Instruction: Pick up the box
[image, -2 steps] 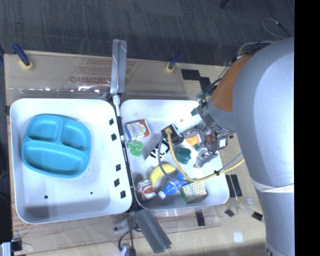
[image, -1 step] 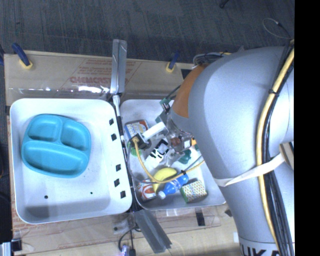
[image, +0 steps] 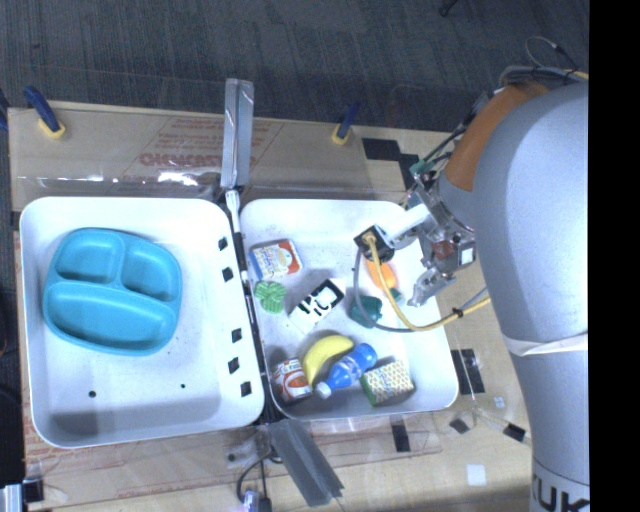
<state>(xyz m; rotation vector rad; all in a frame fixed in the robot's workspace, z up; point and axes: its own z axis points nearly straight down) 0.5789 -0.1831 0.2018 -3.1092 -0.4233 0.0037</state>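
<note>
Two box-like items lie in the right bin (image: 340, 215). A small white carton with blue and orange print (image: 274, 259) rests near the bin's left wall. A green-and-yellow patterned box (image: 387, 381) sits at the front right corner. My gripper (image: 425, 282) hangs over the right side of this bin, just right of an orange item (image: 381, 272) and a teal piece (image: 366, 307). It is well apart from both boxes. Yellow cable loops below it. Nothing shows in its grasp.
The right bin also holds a green toy (image: 269, 294), a black-and-white block (image: 318, 299), a banana (image: 327, 355), a blue bottle (image: 350, 368) and a red-white can (image: 290, 380). A blue divided plate (image: 112, 290) lies in the left bin (image: 120, 410).
</note>
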